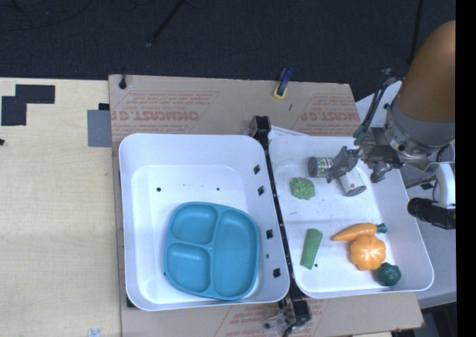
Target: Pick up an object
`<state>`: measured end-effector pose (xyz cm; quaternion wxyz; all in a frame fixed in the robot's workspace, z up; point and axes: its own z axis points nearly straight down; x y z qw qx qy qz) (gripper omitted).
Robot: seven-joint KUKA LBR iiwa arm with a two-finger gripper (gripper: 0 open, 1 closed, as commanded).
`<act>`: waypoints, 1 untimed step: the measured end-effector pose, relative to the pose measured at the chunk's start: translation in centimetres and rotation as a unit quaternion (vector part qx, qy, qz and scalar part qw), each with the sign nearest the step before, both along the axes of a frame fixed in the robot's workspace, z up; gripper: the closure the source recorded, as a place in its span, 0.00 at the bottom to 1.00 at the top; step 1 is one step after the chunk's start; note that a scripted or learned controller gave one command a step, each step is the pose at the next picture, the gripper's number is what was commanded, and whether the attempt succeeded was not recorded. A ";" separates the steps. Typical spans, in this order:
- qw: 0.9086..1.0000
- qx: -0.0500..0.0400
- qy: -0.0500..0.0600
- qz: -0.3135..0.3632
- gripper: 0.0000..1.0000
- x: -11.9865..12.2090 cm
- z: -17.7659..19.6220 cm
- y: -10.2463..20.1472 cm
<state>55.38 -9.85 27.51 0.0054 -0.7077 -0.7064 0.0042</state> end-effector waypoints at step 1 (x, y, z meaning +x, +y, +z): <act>1.000 -0.001 -0.006 0.001 0.00 0.2 0.6 0.0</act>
